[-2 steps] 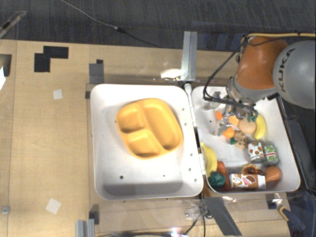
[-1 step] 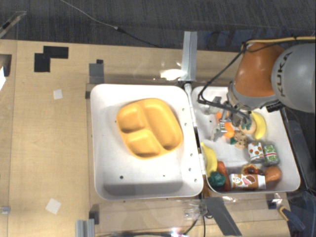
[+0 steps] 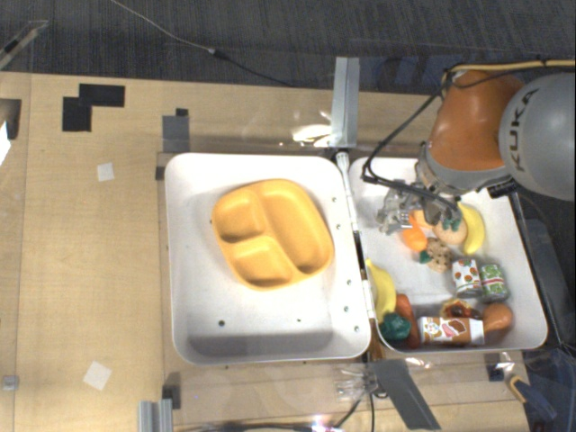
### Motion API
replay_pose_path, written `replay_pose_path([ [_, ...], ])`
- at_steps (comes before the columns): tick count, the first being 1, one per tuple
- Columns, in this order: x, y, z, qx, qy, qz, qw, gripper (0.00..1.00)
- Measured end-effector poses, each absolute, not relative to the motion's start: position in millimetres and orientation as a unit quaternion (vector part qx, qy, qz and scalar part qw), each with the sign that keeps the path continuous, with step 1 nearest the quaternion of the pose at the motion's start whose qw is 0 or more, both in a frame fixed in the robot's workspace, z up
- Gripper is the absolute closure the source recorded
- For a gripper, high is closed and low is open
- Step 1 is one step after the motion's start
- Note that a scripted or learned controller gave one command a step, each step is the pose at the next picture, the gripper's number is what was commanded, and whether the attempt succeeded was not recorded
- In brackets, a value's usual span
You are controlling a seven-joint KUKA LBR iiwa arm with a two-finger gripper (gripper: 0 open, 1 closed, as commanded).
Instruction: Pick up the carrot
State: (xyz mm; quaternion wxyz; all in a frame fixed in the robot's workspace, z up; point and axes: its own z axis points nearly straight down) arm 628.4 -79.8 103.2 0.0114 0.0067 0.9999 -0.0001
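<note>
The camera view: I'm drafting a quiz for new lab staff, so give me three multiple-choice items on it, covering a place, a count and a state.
1. The yellow divided plastic plate lies in:
A. left white bin
B. right white bin
C. the bench

2. Its compartments number:
A. two
B. three
C. five

3. The gripper is:
A. over the plate
B. over the right bin's toys
C. over bare bench

Key: 1 A, it sits inside the left bin's walls. 2 B, ridges divide three wells. 3 B, it hangs beside the small orange carrot.

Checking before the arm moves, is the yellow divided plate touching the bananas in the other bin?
Apart. In the camera view the yellow divided plate lies in the left bin, while the bananas lie in the right bin, with the bin walls between them.
</note>
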Motion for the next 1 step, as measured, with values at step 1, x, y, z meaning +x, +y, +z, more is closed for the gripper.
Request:
replay_pose_path([
  [1, 621.3, -62.4, 189.3, 0.127, 0.992, 0.0009, 0.007, 1.00],
])
